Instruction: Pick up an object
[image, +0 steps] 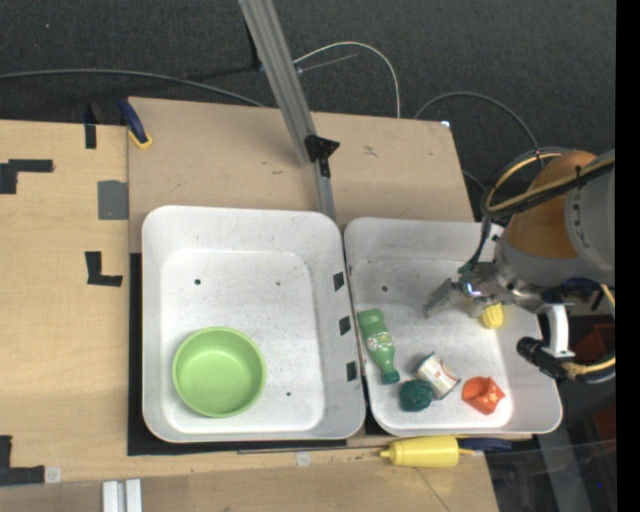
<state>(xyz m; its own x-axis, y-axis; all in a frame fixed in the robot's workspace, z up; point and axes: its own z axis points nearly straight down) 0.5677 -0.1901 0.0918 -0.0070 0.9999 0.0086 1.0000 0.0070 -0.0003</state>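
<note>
Several small things lie in the right bin (400, 240): a green bottle (378, 345), a dark green lump (415, 396), a white cup (437, 373), a red piece (483, 394) and a yellow piece (492, 317) just beside the claw (447, 297). Nothing is seen pinched, the claw being spread low over bare floor, so the reaching step is judged in hand. A short shift toward the yellow piece is called for, with the bin's right wall close and open room to the left.

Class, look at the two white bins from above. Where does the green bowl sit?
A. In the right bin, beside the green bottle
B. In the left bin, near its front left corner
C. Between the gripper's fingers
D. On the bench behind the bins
B: the green bowl rests in the left bin, at its front left corner, apart from the items in the right bin.
</note>
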